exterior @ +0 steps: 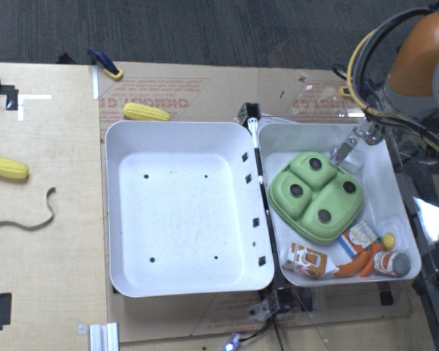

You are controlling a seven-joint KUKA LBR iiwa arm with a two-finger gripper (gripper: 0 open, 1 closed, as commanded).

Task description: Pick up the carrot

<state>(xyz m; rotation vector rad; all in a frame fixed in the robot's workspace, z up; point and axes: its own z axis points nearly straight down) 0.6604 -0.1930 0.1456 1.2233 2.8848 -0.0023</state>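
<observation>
Camera view is looking down on my two white bins, and my arm is reaching in from three o'clock. My pincer is hanging over the upper part of the right bin, its tips sitting just beside the two o'clock edge of the green four-cup tray; I cannot tell how far apart they are standing, and I am seeing nothing gripped between them. The carrot is lying at the right bin's five o'clock corner, near the front wall, well apart from my pincer. It is touching a small carton at its nine o'clock and a can at its three o'clock. The left bin is sitting beside it. Outside, two corn cobs are lying on the bench.
</observation>
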